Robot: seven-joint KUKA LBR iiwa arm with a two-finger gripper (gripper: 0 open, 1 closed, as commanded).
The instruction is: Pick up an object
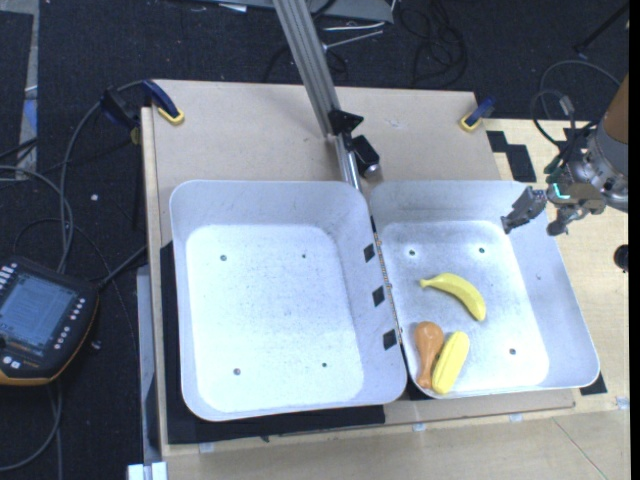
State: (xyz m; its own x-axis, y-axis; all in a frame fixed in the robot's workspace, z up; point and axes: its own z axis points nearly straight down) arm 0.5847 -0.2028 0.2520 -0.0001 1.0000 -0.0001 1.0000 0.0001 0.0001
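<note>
Curved yellow banana point(456, 294) on speckled white bin point(530, 268); end effector point(539, 214) fingers apart, nothing between.

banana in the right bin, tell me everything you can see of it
The banana is a bright yellow curved fruit with a glossy, plastic look, probably a toy. It lies flat on the floor of the right bin, near the middle, one tapered end pointing toward the divider. It arches upward in the view. Nothing touches it; the corn cob lies apart, nearer the front rim.

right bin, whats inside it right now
The right bin holds a banana, an orange chicken drumstick and a yellow corn cob touching it. Whatever lies beneath them is covered.
</note>
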